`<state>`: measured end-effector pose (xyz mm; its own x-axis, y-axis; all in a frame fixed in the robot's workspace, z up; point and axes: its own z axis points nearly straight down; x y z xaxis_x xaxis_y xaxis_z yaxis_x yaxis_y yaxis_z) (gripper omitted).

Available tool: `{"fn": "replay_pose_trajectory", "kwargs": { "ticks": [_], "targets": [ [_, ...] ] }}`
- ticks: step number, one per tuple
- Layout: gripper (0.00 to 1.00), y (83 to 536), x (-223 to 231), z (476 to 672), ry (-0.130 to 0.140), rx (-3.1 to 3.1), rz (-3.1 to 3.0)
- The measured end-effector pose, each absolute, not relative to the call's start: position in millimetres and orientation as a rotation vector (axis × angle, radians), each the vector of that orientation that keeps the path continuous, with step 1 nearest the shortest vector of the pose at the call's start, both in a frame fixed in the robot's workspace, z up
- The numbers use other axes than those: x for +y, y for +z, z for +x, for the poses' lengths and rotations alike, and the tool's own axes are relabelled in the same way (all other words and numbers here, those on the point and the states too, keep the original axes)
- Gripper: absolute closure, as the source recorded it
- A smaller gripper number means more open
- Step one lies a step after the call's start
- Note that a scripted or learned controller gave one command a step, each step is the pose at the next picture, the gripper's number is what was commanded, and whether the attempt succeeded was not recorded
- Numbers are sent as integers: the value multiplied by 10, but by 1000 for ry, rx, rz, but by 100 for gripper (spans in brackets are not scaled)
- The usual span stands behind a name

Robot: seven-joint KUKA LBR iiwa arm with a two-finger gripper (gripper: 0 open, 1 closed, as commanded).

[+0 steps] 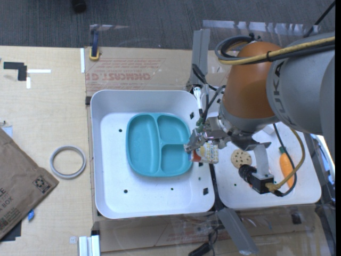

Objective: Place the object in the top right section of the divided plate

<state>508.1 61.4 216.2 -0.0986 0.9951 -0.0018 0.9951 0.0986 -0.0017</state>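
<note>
While the grey arm (287,84) reaches in from the right, I log the scene from big to small. Counter (42,116) carries two white bins: left bin (106,196) holds the teal divided plate (144,145), which lies flat near its middle; right bin (309,191) holds a cookie (241,157) and an orange carrot-like piece (286,166). Pincer (196,146) sits at the plate's right rim, over the seam between the bins. A small white-and-red packet (208,153) hangs just beside the fingers, touching them; I cannot tell whether they clamp it. Tape ring (67,161) lies on the counter, left of the bins.
</note>
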Motion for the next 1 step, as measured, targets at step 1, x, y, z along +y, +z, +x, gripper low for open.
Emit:
{"fn": "replay_pose_trajectory", "kwargs": {
  "ticks": [1],
  "targets": [
    [100, 2317, 396, 4774, -6, 2240, 2206]
  ]
}}
